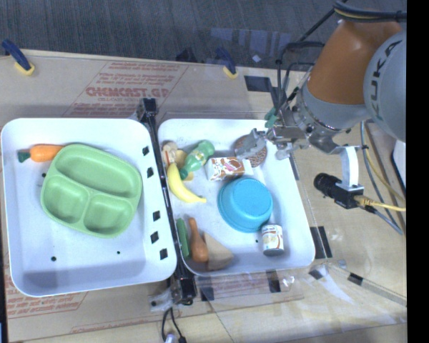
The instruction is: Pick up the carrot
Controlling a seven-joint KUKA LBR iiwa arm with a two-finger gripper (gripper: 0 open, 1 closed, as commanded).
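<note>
Hovering at the right bin's two-o'clock corner, the gripper sits low over a crumpled silvery item — whether its jaws stand wide or narrow, cannot tell; arm and clutter mask them. Nothing visibly held.

Two carrots in sight. One carrot lies in the left bin at ten o'clock, touching the green divided plate's rim, green top toward the outer wall. A second small carrot lies in the right bin at seven o'clock, wedged against the divider beside a green pod-like piece and a tan wedge.

Other right-bin contents: banana, green bottle, snack packet, blue bowl centre, small can at five o'clock.

Step, as judged: approach only — no grasp on a carrot begun. The next move calls for lifting clear of the corner and travelling toward seven o'clock for the near carrot, or well across to the left bin. The near one is crowded, so the fingers would need to align along its length; the far one lies tight against the plate.
</note>
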